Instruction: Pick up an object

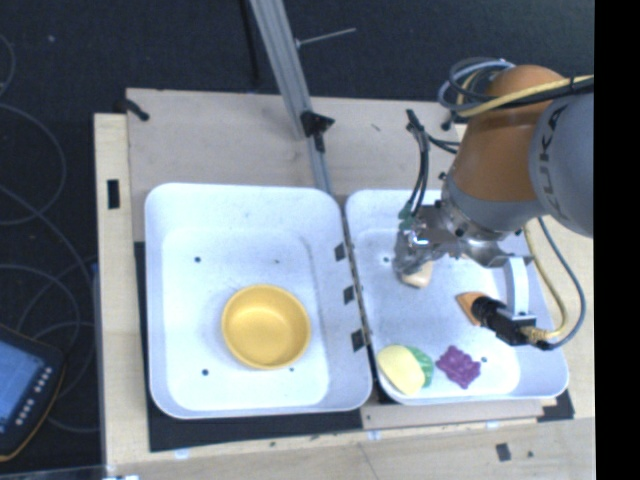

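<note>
— Where do you stand with the pick?

— My gripper [413, 258] is down in the right bin [375, 213], near its upper left part, just right of the wall shared with the left bin [165, 208]. Right under my tip there is a small tan object [417, 276]. It sits at my fingertips, touching or nearly so.

— So you have it?

— I can't say. My wrist hides my jaws from above, so I cannot tell whether they are wide, narrow, or closed on anything. The tan piece looks to be resting on the bin floor, so I judge the lift is not done.

— What else is within reach?

— In the same bin, an orange piece [467, 303] lies to the lower right, beside my black cable fitting [500, 321]. Along the near rim sit a yellow-and-green object [404, 368] and, just right of it, a purple one [460, 365]. A yellow bowl [265, 325] rests alone in the left bin, well apart from me.

— What is left, then?

— By my reckoning: a sure grip on the tan piece, then raising it clear of the bin.
</note>
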`<state>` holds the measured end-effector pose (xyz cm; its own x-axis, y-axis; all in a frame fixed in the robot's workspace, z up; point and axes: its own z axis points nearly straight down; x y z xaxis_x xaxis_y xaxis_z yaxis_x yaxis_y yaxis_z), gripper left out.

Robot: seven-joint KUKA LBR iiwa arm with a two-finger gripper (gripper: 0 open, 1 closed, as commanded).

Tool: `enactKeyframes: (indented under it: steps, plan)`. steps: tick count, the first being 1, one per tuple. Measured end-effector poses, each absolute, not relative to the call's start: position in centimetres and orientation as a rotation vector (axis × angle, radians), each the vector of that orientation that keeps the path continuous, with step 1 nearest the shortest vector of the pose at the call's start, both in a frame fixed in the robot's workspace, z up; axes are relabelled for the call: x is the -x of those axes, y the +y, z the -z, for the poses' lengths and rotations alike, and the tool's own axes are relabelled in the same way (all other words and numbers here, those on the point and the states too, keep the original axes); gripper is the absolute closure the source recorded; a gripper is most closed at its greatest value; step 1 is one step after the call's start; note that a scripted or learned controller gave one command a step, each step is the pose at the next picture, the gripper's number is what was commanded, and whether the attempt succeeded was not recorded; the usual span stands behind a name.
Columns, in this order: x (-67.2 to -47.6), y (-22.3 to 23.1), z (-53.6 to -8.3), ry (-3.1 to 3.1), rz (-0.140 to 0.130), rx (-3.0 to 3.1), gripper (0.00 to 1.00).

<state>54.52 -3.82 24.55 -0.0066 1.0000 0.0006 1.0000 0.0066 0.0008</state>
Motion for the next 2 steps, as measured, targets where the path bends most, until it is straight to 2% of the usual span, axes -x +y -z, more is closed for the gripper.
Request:
enactKeyframes:
  steps: [2]
  plan:
    - [-55.7, 7.6, -22.9, 2.230, -0.002, -2.213, 1.00]
